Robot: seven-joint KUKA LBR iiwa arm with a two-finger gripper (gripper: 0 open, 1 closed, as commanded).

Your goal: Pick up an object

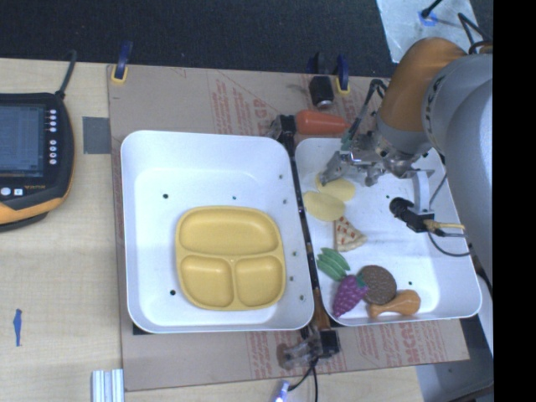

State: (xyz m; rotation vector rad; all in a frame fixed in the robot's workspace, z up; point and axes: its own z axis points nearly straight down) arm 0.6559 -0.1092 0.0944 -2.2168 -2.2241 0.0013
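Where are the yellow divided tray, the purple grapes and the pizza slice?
yellow divided tray (229,255), camera view, middle ridge.
purple grapes (347,294), camera view, centre of bunch.
pizza slice (347,234), camera view, middle of wedge.

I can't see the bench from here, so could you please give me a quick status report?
Gripper low in right bin, far end, at pale yellow piece. Nothing seen between fingers. Pizza slice, grapes, cookie lie nearer, apart from gripper.

A pale wooden bench (59,275) meets dark carpet (209,15) behind.

Gripper (335,171) over toy-food bin (452,283)
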